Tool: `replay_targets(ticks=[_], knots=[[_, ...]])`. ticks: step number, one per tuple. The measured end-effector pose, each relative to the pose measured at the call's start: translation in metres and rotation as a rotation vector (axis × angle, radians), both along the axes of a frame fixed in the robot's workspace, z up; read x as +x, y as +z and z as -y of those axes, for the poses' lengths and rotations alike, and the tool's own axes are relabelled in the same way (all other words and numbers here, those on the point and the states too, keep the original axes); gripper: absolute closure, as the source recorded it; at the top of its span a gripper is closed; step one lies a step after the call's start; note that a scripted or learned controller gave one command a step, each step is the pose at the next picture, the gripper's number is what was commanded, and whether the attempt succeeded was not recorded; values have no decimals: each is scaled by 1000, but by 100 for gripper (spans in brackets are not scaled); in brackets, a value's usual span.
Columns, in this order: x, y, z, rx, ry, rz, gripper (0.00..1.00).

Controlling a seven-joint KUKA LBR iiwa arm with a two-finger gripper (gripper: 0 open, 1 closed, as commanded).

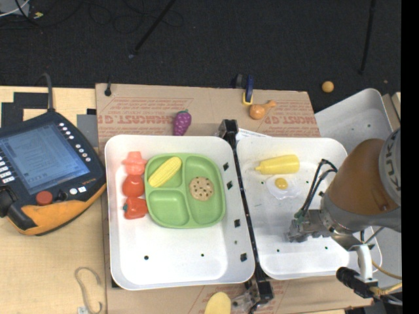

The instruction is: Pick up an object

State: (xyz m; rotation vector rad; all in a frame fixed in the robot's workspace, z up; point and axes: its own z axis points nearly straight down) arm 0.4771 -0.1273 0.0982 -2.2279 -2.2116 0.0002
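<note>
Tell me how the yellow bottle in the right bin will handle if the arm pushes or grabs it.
The yellow bottle lies on its side, so it would probably roll under a sideways push. Its rounded, glossy-looking body may slip between fingers. It looks like a toy, likely light and stiff. The fried egg lies just beside it and could get nudged.

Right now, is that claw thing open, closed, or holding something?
Claw: low in the right bin; open or closed cannot be told.

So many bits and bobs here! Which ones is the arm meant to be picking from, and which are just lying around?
Likely for the job, in the bins:
gripper
yellow bottle
fried egg
green tray with corn and cookie
red toys

Lying about, outside the bins:
control tablet
purple grapes
orange pear
lemon
orange ball
</note>
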Motion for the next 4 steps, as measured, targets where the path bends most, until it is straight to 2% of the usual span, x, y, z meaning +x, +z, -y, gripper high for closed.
replay_targets(ticks=[1,3,4], knots=[[4,53,11,-2,2,4,100],[4,131,15,-2,7,4,100],[37,137,-16,0,10,2,100]])
